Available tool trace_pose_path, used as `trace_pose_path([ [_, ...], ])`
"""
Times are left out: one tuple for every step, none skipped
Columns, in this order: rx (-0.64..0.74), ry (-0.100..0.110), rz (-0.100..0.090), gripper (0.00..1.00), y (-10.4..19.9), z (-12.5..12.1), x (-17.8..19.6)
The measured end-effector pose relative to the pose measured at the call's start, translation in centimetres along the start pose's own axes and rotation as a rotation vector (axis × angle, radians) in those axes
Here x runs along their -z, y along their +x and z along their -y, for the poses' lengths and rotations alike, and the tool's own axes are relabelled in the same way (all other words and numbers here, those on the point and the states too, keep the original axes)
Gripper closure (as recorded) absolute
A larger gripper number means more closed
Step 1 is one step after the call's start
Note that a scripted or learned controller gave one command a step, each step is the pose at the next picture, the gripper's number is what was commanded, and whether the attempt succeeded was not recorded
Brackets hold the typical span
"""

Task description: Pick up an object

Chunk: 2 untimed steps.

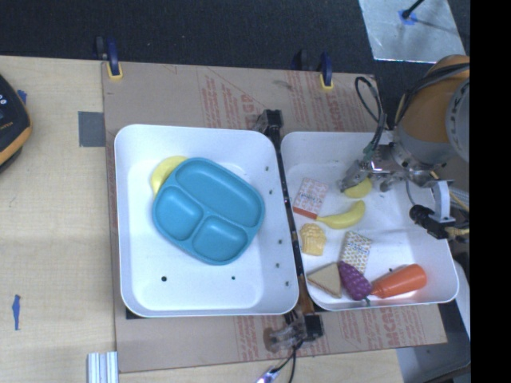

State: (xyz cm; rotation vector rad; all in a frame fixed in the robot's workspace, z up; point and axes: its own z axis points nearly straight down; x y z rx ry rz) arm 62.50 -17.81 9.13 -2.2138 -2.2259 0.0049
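Small yellow piece sits at gripper (banana just below).

The left bin has open floor along its front and left edges, while the blue divided plate fills its middle and covers most of a yellow thing behind it. In the right bin the floor is bare at the back left corner and along the right side. A banana, cracker packets, a carrot and other toy foods crowd the middle and front.
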Motion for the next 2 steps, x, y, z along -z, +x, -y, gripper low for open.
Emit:
trace_pose_path([
  [0.003, 0.000, 0.002, 1.00, -0.1, -0.1, 1.1],
  [0.001, -0.004, -0.001, 1.00, 7.0, 0.0, 9.0],
])
